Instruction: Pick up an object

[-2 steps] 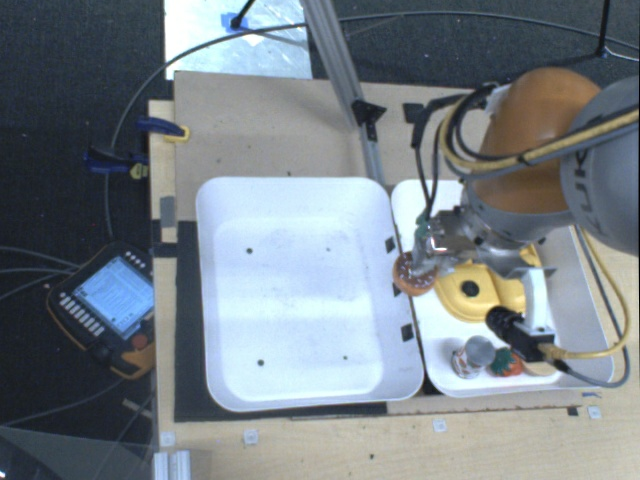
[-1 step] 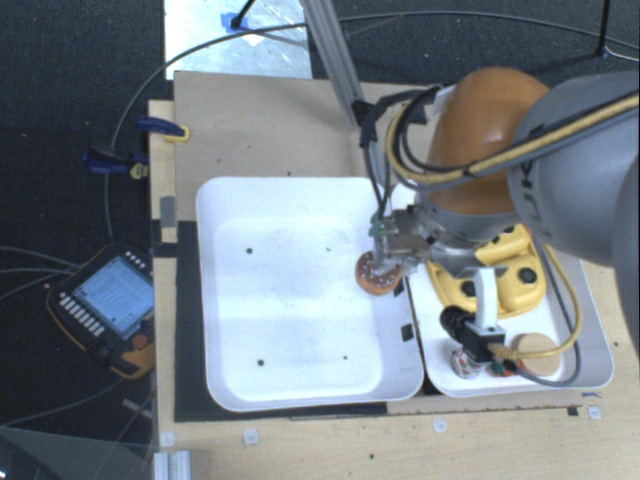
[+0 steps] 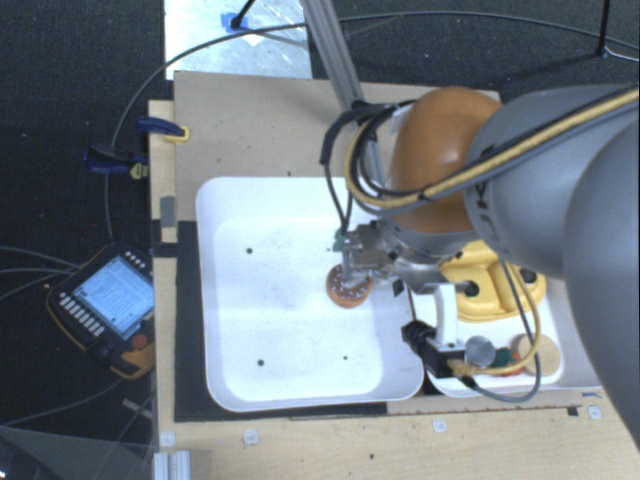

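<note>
A small round brown object lies at the right side of the left white bin, close to the wall between the two bins. My gripper hangs directly over it, its tip right at the object's upper edge. The grey arm and its orange band hide the gripper's upper part. Whether the gripper touches the object cannot be told from this slant.
The right bin holds a yellow object, a small grey round piece and some red and green bits, partly under the arm. A teach pendant and clamps sit off the bench's left side.
</note>
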Action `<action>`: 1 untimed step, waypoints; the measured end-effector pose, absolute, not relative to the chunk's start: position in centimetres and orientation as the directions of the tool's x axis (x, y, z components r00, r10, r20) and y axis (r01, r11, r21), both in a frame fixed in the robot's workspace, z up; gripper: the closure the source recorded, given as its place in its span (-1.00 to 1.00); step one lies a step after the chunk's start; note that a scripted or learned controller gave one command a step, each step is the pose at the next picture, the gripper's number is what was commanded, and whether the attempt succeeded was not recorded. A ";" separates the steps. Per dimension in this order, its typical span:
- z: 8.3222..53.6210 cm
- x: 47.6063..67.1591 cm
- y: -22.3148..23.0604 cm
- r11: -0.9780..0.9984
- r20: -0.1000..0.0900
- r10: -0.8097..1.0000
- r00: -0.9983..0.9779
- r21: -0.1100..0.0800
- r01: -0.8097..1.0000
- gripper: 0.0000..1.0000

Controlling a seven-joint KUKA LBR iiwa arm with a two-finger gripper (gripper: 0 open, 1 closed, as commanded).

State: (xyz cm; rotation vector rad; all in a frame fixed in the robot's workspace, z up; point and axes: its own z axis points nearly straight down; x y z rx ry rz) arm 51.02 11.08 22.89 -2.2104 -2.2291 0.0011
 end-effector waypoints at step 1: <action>23.0 51.1 10.9 0.004 0.000 1.000 -0.004 0.000 1.000 -1.00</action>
